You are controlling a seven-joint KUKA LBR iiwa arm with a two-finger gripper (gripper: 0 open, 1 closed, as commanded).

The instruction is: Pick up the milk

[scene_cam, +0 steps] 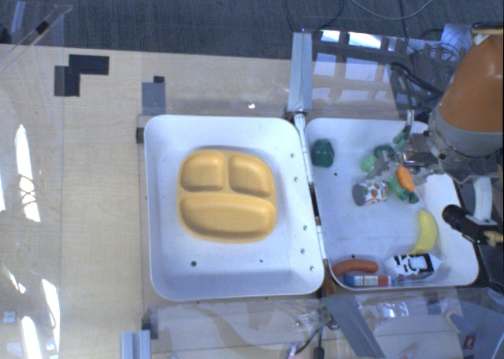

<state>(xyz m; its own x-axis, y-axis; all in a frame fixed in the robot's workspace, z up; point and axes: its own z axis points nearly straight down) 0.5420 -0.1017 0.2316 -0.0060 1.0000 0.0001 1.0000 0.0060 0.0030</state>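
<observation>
Far to the left of the jaws we see a yellow divided tray (228, 194) in the left bin (161, 192). In the right bin (339, 223), a dark green object (321, 152) sits left of the jaws. The jaws (394, 162) hover over small toys; we cannot tell their opening. Below them lie a banana (426, 231) and the milk (413, 265), near the front wall.

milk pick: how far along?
Done: the arm has reached over the right bin. In hand: nothing visibly; the end effector sits among the small items at the bin's far side. Left: the milk carton lies at the near edge beside the banana, ungrasped.
</observation>
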